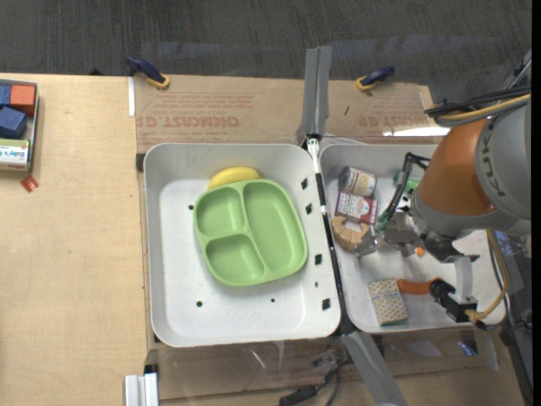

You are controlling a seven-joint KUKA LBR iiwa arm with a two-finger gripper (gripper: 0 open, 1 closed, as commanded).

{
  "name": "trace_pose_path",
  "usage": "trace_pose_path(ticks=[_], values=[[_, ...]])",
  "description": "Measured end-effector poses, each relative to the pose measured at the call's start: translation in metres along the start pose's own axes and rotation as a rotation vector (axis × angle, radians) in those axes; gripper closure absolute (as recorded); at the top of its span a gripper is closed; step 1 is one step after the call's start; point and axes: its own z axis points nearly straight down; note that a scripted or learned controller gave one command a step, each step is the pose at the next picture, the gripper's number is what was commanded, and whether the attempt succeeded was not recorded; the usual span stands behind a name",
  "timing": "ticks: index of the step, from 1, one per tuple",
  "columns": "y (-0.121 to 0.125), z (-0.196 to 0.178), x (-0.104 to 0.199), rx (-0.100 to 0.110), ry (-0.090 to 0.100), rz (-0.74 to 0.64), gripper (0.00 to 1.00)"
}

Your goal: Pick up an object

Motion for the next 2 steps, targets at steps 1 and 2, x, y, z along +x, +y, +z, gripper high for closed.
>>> trace_pose_path(ticks=[1, 2], values=[[0.0000, -0.0087, -0.0008, 0.000, 0.000, 0.004, 1.00], [0.0000, -0.0087, -0.0007, 0.000, 0.000, 0.003, 0.00]])
